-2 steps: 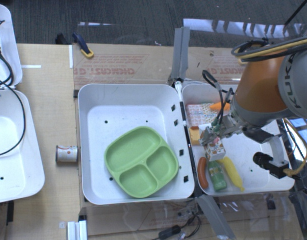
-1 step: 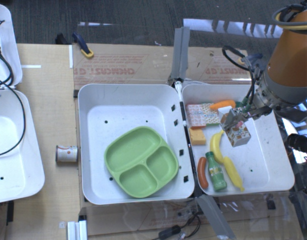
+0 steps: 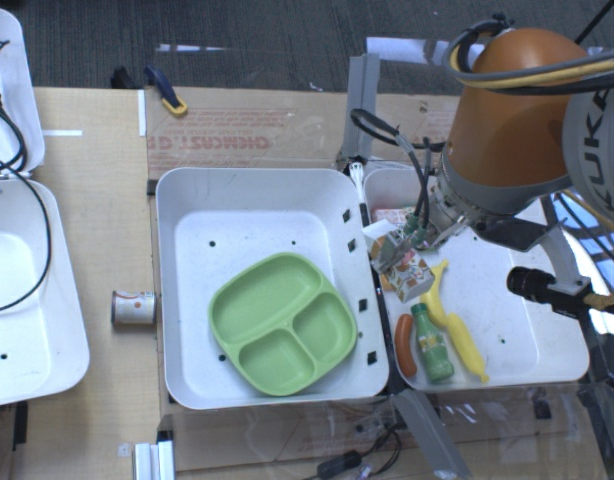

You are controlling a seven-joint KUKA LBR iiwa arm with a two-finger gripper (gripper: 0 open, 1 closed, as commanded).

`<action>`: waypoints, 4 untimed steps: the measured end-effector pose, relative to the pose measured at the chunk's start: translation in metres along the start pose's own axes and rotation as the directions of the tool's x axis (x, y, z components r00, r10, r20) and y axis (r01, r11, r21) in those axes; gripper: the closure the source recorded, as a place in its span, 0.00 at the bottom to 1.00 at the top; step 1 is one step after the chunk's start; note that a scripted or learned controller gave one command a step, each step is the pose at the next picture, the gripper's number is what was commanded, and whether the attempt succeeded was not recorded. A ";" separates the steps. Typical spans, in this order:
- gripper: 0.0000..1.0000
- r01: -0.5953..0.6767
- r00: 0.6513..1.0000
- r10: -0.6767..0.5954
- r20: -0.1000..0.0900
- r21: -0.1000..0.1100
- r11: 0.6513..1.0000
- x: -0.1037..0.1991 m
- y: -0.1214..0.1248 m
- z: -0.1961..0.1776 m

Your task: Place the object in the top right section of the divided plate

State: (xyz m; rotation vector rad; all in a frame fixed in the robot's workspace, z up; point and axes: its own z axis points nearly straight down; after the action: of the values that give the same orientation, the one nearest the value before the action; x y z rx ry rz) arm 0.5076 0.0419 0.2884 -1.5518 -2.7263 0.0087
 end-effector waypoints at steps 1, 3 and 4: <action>1.00 0.208 0.978 -0.208 0.002 -0.003 0.978 0.002 0.039 -0.036; 1.00 0.517 0.856 -0.517 0.001 -0.003 0.856 -0.045 -0.060 -0.011; 1.00 0.563 0.826 -0.563 0.005 -0.004 0.826 0.017 -0.009 -0.083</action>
State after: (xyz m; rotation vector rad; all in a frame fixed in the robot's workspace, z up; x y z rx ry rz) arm 0.4917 0.0527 0.3712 -0.6801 -3.0665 0.0018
